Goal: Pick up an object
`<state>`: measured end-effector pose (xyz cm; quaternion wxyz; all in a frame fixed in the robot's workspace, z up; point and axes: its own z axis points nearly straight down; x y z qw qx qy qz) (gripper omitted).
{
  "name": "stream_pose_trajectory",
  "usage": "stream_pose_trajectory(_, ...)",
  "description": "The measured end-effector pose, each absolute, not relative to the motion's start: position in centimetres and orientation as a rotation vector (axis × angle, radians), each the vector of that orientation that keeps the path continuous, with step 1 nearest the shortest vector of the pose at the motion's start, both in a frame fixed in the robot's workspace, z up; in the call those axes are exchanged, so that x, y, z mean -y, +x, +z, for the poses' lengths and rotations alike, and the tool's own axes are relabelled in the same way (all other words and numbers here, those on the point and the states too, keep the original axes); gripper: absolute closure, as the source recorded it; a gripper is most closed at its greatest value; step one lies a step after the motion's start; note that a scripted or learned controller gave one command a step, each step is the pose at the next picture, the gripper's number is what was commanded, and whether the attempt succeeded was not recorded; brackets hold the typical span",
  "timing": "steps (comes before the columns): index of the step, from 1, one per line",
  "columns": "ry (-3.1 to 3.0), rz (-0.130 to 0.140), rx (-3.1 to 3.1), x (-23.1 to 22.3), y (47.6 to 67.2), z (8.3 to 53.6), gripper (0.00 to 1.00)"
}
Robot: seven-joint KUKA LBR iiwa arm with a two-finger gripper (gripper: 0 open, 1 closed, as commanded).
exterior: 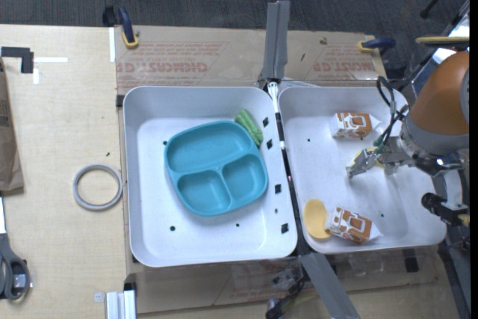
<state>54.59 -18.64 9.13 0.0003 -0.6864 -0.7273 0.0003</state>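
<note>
Turquoise three-section plastic plate (pixel 216 168) sits in left white bin (pixel 142 183), green leafy item (pixel 250 126) at its upper-right edge. Right white bin (pixel 299 160): yellow rounded piece (pixel 316 219) touching a white-orange carton (pixel 351 225); 2nd carton (pixel 352 125) near top. Pincer (pixel 361 163), tips apart, hovers btwn cartons, holding nothing.

Left bin (pixel 142 183): a blue divided plate (pixel 216 166) takes up most of the floor, with a green thing (pixel 250 126) wedged between its far rim and the bin wall, so free room is just the strips along the edges. Right bin (pixel 299 183): one small carton (pixel 352 125) sits near the far wall, another (pixel 351 225) lies near the front beside a yellow piece (pixel 316 219). The gripper (pixel 357 166) hangs over the open middle between them (white floor all around it). The centre divider (pixel 278 138) bars sideways passage.
</note>
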Motion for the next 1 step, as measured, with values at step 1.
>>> stream_pose_trajectory(1,-2.130,0.001,2.310,19.67,61.89,9.16,0.00)
